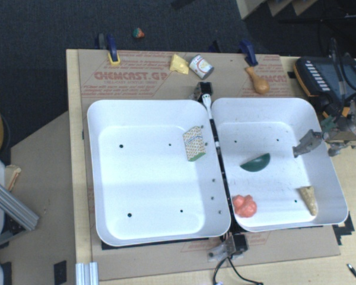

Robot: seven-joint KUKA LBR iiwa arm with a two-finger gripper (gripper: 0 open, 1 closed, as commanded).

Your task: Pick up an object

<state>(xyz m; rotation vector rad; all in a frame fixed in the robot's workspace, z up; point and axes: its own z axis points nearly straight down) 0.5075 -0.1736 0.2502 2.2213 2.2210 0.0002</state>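
I'm coming in from the right, gripper [308, 142] hanging over the right edge of the right bin [288, 108], and I honestly can't tell from this view how it's set or whether anything's in it; I see nothing clearly caught there. Closest candidate is the dark green curved piece [256, 162], lying near the middle of the right bin, just down and left of my tip. It looks like a shallow dome or wedge, smooth and probably hard plastic, light, so I'd guess it's slippery on the rounded face and wants to be pinched across its narrow width rather than along the curve. Further down, near the bin's left wall, sits the orange-pink lumpy thing [244, 205], which reads as soft or rubbery, a forgiving grab from either side. Over by the right lower corner there's a tan cone-shaped piece [308, 199], tapered, so I'd take it at the thick end or it may squirt out. The left bin [101, 159] holds a small patterned carton [194, 143] against its right wall, light and boxy, flat sides, but crowded by the rim. On the board beyond the bins are a yellow piece [179, 65], a small box [201, 66] and an orange-brown pear-shaped toy [258, 81].
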